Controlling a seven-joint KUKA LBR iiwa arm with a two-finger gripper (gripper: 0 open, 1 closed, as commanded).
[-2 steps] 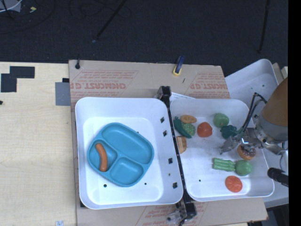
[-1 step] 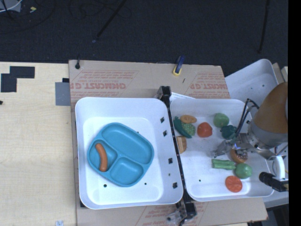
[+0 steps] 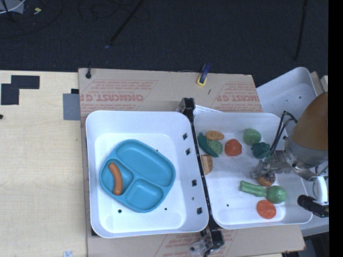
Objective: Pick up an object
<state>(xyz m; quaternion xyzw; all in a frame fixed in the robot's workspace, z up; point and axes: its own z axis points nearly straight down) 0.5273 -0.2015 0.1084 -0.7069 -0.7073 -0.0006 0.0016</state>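
The right bin (image 3: pixel 236 218) holds several toy foods. My gripper (image 3: pixel 266 173) hangs low over its right half, directly above a small brown piece (image 3: pixel 266 181) that it partly hides. Just below lies a long green vegetable (image 3: pixel 262 190) with a round green head. An orange-red piece (image 3: pixel 266 210) rests near the bin's front edge. A dark teal piece (image 3: pixel 260 149) and a round green piece (image 3: pixel 251 136) sit behind the gripper. A red tomato (image 3: pixel 232 148) lies further left.
A dark green vegetable (image 3: pixel 209 145), a yellow-orange piece (image 3: pixel 214 135) and a tan piece (image 3: pixel 207 165) lie along the right bin's left wall. The left bin (image 3: pixel 102 127) holds a blue divided plate (image 3: pixel 140 174) with an orange sausage (image 3: pixel 115 178) in it.
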